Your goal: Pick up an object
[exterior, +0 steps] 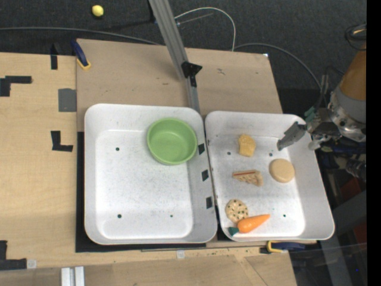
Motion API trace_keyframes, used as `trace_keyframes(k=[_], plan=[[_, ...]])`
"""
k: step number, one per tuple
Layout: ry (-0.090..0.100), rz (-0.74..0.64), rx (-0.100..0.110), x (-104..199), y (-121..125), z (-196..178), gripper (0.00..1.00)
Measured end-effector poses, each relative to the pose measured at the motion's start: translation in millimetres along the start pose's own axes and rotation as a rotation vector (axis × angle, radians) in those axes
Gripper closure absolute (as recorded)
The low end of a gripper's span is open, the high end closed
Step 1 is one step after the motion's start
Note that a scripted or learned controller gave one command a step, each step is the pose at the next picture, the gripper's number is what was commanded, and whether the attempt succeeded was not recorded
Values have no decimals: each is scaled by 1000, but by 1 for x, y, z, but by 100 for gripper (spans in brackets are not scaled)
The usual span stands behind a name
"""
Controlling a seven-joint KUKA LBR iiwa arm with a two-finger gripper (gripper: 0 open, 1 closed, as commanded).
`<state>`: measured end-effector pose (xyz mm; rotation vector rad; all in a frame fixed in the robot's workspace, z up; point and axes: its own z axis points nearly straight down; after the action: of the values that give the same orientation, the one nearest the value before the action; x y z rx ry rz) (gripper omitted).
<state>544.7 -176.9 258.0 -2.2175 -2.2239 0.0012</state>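
Note:
My gripper (302,139) hangs over the right bin's (309,219) far right edge, open, with nothing between its fingers; one dark finger (290,137) points down and left into the bin. Just below it lies a round tan bun (281,171). A yellow chunk (246,145) sits to the gripper's left, and a brown slice (247,176) lies in the bin's middle. Near the front are a speckled cookie (237,209) and an orange carrot (253,223). A green bowl (172,140) stands in the left bin (119,207).
A slanted metal pole (172,40) comes down to the bins' shared back edge. Cables (226,22) run over the bench behind the bins. A blue clamp (80,53) and a small yellow ball (97,10) lie far back left.

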Motion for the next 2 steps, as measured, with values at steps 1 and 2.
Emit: trace_keyframes(k=[1, 2], plan=[[0, 0, 0, 0, 0, 0, 0], [0, 2, 5, -4, 1, 45, 0]])
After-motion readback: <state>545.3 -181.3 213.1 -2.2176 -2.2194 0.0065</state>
